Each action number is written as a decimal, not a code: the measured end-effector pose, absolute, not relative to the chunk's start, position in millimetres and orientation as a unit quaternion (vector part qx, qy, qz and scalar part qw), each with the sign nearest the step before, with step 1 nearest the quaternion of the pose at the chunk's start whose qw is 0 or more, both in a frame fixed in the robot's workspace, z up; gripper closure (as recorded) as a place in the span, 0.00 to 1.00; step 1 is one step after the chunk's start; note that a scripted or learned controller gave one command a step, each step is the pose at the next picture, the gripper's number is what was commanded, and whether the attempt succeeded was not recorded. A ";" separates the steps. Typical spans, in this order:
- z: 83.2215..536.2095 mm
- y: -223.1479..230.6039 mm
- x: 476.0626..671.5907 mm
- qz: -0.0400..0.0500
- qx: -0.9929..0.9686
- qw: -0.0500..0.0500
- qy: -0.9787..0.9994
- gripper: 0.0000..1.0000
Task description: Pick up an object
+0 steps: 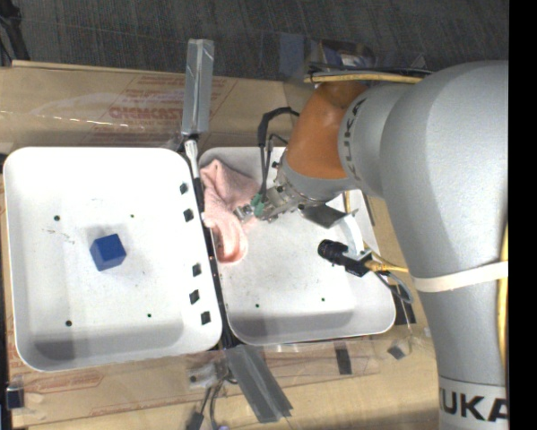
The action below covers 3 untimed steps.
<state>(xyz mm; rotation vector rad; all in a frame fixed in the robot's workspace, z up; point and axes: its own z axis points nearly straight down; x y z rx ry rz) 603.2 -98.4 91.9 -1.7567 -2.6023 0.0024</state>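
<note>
The grey arm with its orange band [317, 141] reaches in over the far edge of the right-hand shallow white bin [295, 316], and its two-finger gripper [255, 210] hangs low at that bin's far left corner. Whether the claw is wide or narrow cannot be told — it is too small and dark against the cloth. Just beside it, touching or nearly so, a crumpled pale pink cloth [223, 206] lies along the bin's left wall. A black cylindrical fitting with a yellow cable [342, 255] juts over the bin's right side. Well apart, a small blue cube [108, 250] sits near the middle of the left-hand white bin [35, 330].
</note>
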 end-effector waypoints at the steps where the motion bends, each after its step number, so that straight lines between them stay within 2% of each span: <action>1: 100.6 -101.8 656.5 0.001 -0.593 0.001 -0.806 0.00; 2: 111.7 -100.4 657.3 0.001 -0.590 0.001 -0.808 1.00; 3: 201.3 -49.7 656.8 0.001 -0.638 0.001 -0.770 1.00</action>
